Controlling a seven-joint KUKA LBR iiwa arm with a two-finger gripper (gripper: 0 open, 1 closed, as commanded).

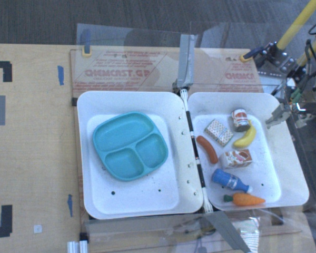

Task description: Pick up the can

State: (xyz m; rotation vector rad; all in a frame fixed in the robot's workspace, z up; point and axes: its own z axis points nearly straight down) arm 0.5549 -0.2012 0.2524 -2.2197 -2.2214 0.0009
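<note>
My gripper hangs over the right edge of the right bin, clear of everything inside it. Whether my jaws are open or closed cannot be told from this view. The can stands in the upper part of that bin, touching the banana just below it. A small patterned box lies to its left. The left bin holds a teal divided plate

Red "CHEMCAST GP" print on clear acrylic sheet behind bins.
</note>
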